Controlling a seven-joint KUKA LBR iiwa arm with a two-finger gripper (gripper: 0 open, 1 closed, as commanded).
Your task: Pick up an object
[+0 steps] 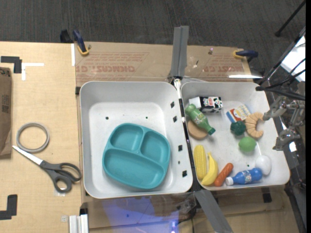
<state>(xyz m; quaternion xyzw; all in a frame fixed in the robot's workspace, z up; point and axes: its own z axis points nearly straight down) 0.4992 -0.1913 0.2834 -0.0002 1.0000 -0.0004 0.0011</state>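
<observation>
Dark grey carpet floor (146, 8) runs behind my worktop (43, 125), a light wood surface. Brown cardboard (126, 64) lies along its back edge under blue clamps (79, 41). Black tape marks (10, 62) sit at left. Violet glow (131, 212) below front edge.

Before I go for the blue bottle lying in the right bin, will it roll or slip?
Probably both. The bottle lies on its side and looks round, so a push may roll it. Its surface looks smooth, likely slippery plastic. The white egg and carrot crowd it, so a nudge may move them too.
</observation>
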